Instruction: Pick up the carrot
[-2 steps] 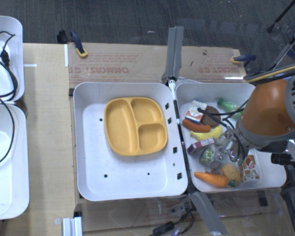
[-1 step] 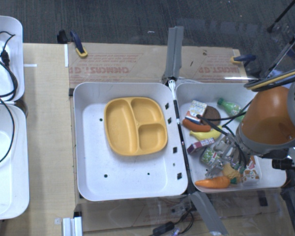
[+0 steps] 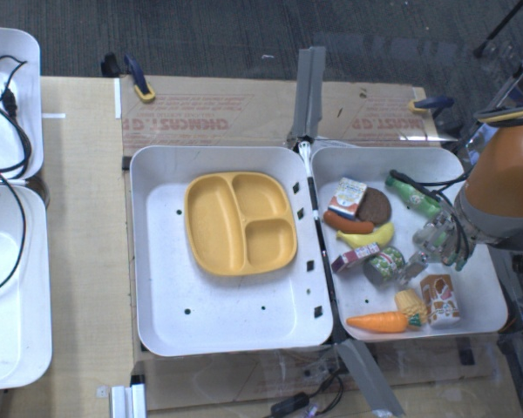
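The bench carries two white bins side by side. The left bin [image 3: 157, 320] holds a yellow divided plate [image 3: 241, 222] with bare floor all round it. The right bin [image 3: 492, 316] holds the clutter and the arm [image 3: 499, 181], which enters from the right edge.

The carrot [image 3: 379, 322] lies on the floor of the right bin, close along the near wall and toward the near-left corner. Its long axis runs almost level across the view, parallel to that wall. The tapered tip points left, toward the divider between the bins; the thicker end points right and sits just beside a piece of yellow corn [image 3: 409, 303]. A small printed carton [image 3: 440, 299] stands just right of the corn.

Open floor lies above the carrot's left half, between it and a wrapped bar [image 3: 357, 259] and a round can [image 3: 384, 265]. On the near side the bin wall leaves very little margin. Farther back lie a banana [image 3: 367, 236], a red sausage [image 3: 348, 223], a brown round patty [image 3: 375, 205], a small box [image 3: 348, 197] and a green bottle [image 3: 412, 193].

The gripper [image 3: 416, 264] hangs over the middle of the right bin, beside the can and above the corn, apart from the carrot. Its fingers show against the clutter, and whether they stand wide or narrow cannot be told. Nothing is visibly clamped between them.
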Controlling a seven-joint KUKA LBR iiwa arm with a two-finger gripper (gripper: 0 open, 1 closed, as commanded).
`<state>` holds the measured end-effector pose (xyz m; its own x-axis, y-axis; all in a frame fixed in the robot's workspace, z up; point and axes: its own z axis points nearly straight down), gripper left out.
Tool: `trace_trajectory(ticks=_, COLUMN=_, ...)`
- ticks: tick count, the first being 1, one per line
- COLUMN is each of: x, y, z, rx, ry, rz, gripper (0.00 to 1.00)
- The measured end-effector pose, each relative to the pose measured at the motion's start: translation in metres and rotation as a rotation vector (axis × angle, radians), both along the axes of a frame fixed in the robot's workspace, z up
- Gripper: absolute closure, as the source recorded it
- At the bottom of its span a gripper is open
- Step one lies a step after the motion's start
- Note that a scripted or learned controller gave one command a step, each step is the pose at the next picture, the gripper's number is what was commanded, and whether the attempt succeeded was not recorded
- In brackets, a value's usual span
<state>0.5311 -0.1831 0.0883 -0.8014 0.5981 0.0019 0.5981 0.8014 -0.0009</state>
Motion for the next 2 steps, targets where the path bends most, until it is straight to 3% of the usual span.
trace_trajectory(ticks=1, x=-0.0448, y=0.0471, z=0.0066, rx=-0.01, ry=-0.026, rz=0.475, gripper=0.0)
trace_trajectory(ticks=2, x=-0.0465, y=0.0473, z=0.0107, rx=-0.002, ry=-0.014, rz=0.471, gripper=1.0)
